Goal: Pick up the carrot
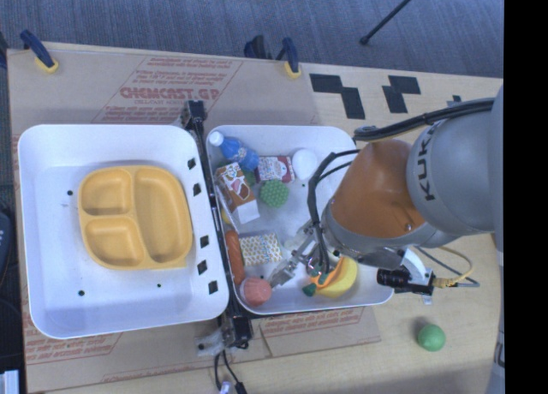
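My pincer (295,265) hangs low over the right bin's (368,298) front edge; whether it is wide or narrow, I cannot tell. The carrot (234,253) lies along that bin's left wall, just left of the pincer. A yellow tray (134,215) sits in the left bin (43,238).
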### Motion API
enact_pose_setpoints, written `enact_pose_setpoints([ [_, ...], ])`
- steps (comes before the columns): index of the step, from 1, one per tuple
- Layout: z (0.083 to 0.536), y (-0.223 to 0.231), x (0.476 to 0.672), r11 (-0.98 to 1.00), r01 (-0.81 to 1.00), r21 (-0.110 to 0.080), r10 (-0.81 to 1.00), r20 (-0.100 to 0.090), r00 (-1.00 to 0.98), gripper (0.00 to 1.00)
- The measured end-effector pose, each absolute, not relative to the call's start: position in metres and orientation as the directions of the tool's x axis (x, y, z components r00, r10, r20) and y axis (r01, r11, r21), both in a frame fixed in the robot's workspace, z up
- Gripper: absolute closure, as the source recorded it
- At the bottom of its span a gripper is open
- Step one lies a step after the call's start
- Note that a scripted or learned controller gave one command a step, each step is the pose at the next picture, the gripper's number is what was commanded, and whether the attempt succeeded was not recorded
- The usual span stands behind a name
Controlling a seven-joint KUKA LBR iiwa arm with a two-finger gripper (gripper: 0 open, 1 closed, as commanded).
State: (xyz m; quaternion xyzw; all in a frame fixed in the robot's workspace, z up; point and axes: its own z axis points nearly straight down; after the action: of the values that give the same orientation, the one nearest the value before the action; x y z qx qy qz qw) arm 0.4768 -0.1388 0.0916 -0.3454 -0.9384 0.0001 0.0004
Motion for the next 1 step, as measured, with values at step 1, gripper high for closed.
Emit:
enact_pose_setpoints([
  [1,0.0916,-0.1255,0.4766,0.961,0.276,-0.001,0.276,0.004,-0.961,0.00],
])
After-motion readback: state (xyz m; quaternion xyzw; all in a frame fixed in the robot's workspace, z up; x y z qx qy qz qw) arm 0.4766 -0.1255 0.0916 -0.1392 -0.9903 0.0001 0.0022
